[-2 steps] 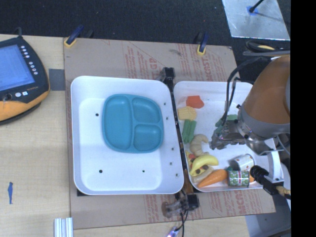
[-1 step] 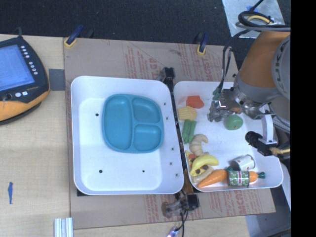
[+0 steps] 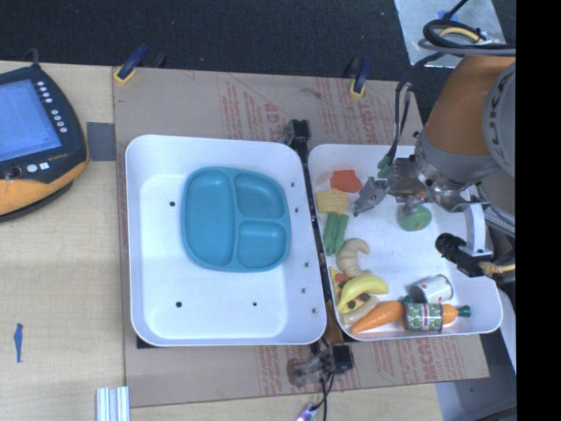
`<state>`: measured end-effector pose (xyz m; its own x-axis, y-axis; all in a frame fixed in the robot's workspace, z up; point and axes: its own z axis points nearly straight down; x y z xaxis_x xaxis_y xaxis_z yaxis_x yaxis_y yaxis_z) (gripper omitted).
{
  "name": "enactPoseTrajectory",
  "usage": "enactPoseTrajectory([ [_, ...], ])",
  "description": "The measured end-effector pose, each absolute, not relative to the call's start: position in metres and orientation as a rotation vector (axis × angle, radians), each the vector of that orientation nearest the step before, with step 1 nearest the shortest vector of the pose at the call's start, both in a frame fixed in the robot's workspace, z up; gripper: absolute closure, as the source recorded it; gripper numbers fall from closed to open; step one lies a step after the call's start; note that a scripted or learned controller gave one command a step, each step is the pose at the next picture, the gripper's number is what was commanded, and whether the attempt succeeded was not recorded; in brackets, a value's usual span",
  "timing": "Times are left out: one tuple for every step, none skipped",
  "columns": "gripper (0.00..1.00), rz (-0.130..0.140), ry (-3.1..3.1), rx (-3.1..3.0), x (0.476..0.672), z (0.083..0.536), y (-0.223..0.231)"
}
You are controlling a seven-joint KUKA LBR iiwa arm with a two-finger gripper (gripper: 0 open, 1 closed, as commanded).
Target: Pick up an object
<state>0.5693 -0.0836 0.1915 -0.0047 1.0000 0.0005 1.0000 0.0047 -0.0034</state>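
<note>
Arm [image 3: 469, 121] cut off at right edge; upper links out of frame. Wrist covers the right bin's [image 3: 399, 327] upper right corner and part of the green round object [image 3: 415, 217]. Fingers too small and dark against the wrist to separate. Handheld controller [image 3: 31, 143] cropped by left edge. Can [image 3: 424, 315] hides the middle of the carrot [image 3: 386, 315]. Banana [image 3: 362, 287] overlaps small dark and red items, unidentifiable. Clamp hardware at tabletop [image 3: 61, 279] front edge blurred.
</note>
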Motion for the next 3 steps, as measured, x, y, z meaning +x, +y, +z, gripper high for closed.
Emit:
enactPoseTrajectory([
  [0.0, 0.007, -2.22, -2.217, 0.62, 0.09, -0.153],
  [0.0, 0.002, -2.226, -2.214, 0.656, 0.092, -0.162],
  [0.0, 0.002, -2.225, -2.218, 0.656, 0.092, -0.188],
])
